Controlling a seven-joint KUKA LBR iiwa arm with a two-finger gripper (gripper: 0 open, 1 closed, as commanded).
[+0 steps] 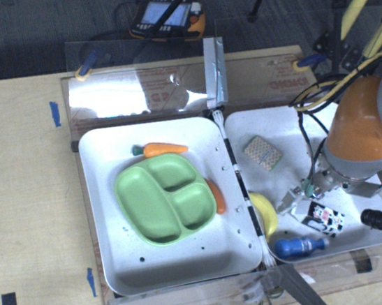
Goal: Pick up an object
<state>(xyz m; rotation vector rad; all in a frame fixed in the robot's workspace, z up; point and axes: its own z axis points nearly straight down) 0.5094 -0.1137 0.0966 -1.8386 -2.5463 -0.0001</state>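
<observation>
We hover gripper (303, 194) low beside yellow ball (265, 212), poised to grasp; pincer state untellable, nothing visibly held.

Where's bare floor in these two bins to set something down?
Left bin: bare strip along the near wall, below the green divided plate. Right bin: bare patch between the patterned sponge and the far wall. Crowded near the gripper: yellow object, blue bottle, black-and-white toy.
</observation>
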